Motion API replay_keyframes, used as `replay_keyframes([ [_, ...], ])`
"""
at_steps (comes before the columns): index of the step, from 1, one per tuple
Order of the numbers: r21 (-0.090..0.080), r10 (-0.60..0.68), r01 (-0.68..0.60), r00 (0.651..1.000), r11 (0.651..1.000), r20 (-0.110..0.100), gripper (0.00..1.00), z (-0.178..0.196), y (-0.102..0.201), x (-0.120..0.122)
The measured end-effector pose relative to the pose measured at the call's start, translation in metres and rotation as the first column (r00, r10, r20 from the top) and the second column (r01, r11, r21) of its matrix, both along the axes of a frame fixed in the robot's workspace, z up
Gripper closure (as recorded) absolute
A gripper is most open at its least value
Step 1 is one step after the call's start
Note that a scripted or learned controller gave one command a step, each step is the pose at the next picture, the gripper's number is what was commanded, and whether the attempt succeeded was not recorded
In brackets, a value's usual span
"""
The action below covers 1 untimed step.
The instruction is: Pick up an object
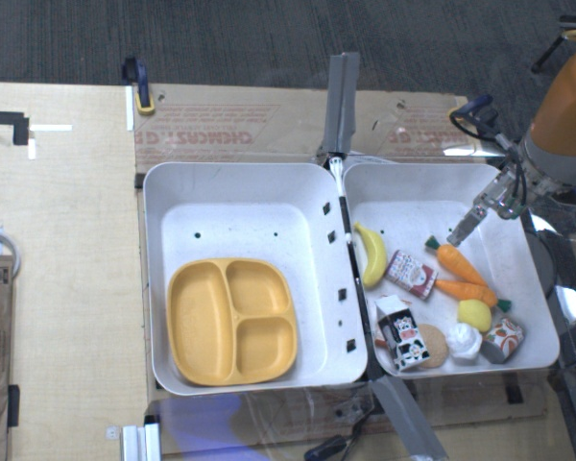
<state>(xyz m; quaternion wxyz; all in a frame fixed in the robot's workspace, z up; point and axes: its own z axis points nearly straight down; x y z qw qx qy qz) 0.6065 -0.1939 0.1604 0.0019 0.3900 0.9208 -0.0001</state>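
Gripper (pixel 458 233) hangs low over the right bin (pixel 542 286), near the middle of its far half, and whether it is spread or pinched I cannot tell. Nothing is seen in its grasp, so the approach looks to be the step in hand. The nearest thing is an orange carrot (pixel 458 262), its green end just beside the tip, toward the bin's near edge. Next would be a short drop onto it. Outward lie a second carrot (pixel 468 291), a lemon (pixel 473 314), a small red carton (pixel 411 274) and a banana (pixel 371 254) by the left wall
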Motion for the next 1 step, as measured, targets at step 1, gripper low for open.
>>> replay_keyframes([
  [1,0.001,0.126,-0.126,0.992,0.992,-0.002,0.0,-0.0681,-0.0042,-0.0179],
])
